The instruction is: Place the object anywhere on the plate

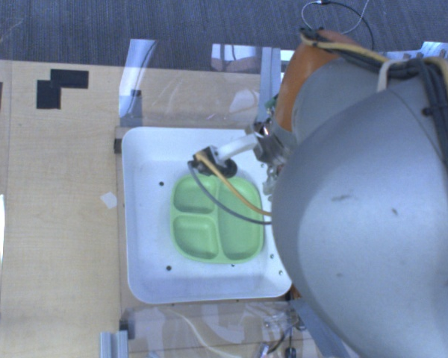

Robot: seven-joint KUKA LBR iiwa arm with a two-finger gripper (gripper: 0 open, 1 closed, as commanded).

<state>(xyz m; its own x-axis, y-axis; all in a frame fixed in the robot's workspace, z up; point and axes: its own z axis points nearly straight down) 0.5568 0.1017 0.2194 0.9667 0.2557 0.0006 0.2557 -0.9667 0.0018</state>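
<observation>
A light green plate point(213, 221) with three compartments lies in the white bin point(145, 200), right of the bin's middle. Its compartments look bare where they show. My gripper point(269, 151) hangs over the bin's upper right, just above the plate's far right corner. The big grey arm hides much of it, along with the plate's right rim. A yellow cable from the wrist loops across the plate's top right compartment.
The grey arm point(366, 200) with its orange band point(302, 80) covers the whole right side, including the second bin. Pale wooden bench point(52, 222) lies left of the bin, with black marks at the far left. Clear brackets stand behind the bin.
</observation>
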